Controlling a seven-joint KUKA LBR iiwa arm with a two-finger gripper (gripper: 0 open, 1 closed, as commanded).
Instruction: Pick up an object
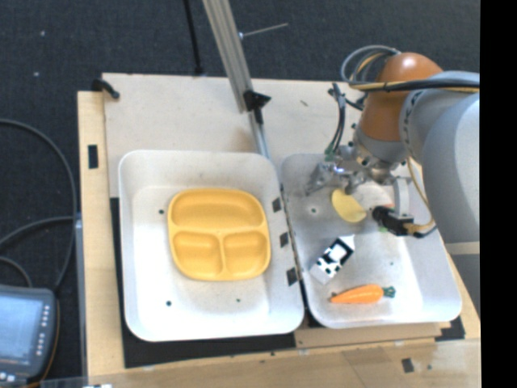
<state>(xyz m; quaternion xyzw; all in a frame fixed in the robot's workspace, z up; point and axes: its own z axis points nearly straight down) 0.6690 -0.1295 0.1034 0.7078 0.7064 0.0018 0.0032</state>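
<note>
Three objects lie in the right bin (432, 285). A pale yellow rounded piece (350, 208) sits near the bin's far middle. A black-and-white patterned block (333, 259) lies in the centre, and an orange carrot with a green top (358, 295) lies near the front edge. My gripper (338, 176) hangs low over the far part of this bin, just above and slightly left of the yellow piece. The wrist and cables hide its tips. I see nothing lifted off the bin floor.
The left bin (145, 297) holds a yellow divided plate (218, 233). A slanted aluminium pole (234, 55) rises from the bench behind the bins. The arm's grey body and orange band (404, 75) cover the right bin's far right corner.
</note>
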